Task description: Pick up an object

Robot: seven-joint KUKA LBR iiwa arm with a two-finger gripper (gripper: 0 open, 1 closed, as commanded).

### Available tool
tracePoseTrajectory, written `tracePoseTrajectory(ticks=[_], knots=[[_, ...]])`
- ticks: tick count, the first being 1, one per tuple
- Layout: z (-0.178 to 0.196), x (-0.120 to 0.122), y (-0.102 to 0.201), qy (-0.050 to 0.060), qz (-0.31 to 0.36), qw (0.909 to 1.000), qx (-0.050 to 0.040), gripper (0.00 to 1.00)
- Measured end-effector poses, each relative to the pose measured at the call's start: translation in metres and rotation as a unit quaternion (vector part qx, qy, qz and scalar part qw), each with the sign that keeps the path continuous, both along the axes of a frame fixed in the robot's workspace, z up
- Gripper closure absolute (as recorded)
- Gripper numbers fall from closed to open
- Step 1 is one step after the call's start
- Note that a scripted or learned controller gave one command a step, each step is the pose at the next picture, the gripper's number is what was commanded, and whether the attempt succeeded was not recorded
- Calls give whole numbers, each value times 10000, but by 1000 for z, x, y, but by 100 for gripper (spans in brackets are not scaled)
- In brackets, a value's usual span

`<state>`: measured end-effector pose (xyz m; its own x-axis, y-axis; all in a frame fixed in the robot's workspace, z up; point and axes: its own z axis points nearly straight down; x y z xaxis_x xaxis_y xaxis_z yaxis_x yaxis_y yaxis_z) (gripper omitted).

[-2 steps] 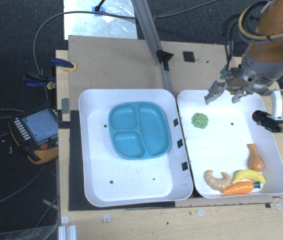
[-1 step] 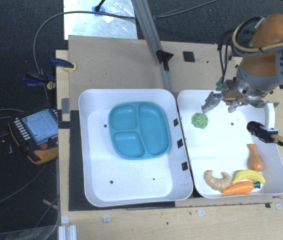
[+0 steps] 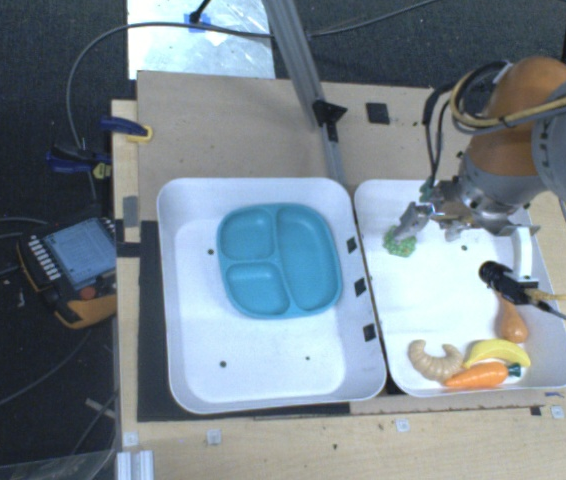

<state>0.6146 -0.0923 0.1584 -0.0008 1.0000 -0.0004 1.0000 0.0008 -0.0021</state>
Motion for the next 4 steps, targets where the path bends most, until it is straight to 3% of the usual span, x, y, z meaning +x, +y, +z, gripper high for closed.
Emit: tracePoseTrajectory(ticks=[1,2,4], knots=[[-63,2,1,6,-1,10000,3,0],[-48,4,1,-34,-3,10000,-1,100],[79,12,-3,-58,21,10000,-3,100]])
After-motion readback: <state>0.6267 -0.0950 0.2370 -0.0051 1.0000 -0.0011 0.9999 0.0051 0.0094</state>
